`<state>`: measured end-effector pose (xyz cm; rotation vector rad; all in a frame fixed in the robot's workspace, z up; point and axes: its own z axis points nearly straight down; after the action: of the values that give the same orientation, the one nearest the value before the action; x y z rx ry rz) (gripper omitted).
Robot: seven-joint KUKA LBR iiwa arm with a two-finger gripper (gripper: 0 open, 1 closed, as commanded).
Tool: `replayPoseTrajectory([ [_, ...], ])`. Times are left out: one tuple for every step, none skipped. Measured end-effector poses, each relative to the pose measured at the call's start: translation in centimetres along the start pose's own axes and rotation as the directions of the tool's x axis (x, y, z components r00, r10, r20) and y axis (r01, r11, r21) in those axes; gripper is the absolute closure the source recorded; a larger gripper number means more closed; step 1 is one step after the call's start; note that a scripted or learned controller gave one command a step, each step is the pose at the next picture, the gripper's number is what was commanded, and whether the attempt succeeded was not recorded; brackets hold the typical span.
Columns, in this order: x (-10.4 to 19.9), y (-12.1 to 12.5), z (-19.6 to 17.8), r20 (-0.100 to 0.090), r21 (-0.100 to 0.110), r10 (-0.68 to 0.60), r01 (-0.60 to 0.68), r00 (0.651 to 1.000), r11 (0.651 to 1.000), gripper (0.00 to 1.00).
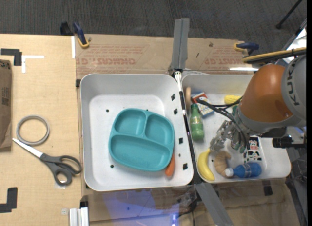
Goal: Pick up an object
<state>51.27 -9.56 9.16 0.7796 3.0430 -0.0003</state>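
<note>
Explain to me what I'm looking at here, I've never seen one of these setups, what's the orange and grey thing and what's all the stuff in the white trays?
One camera fixed above a bench looks down at a slant. The grey and orange thing is a robot arm reaching in from the right; its gripper hangs low over the right bin. I cannot tell whether it holds anything.

The right bin holds a green bottle, a banana, a blue bottle, a tan object and a few small packages.

The left bin holds a teal divided plate, with an orange carrot-like object at its lower right edge.

On the bench to the left lie scissors and a roll of tape.
</note>
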Motion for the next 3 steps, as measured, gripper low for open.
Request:
replayPoseTrajectory([
  [-10.2,2.8,-1.5,0.004,-0.001,-0.029,0.029,1.0,1.0,0.0],
  [-10.9,4.5,-0.9,0.014,-0.004,0.113,-0.113,0.994,0.994,0.0],
  [-10.4,-2.3,-0.1,0.002,0.0,0.161,-0.161,0.987,0.987,0.0],
])
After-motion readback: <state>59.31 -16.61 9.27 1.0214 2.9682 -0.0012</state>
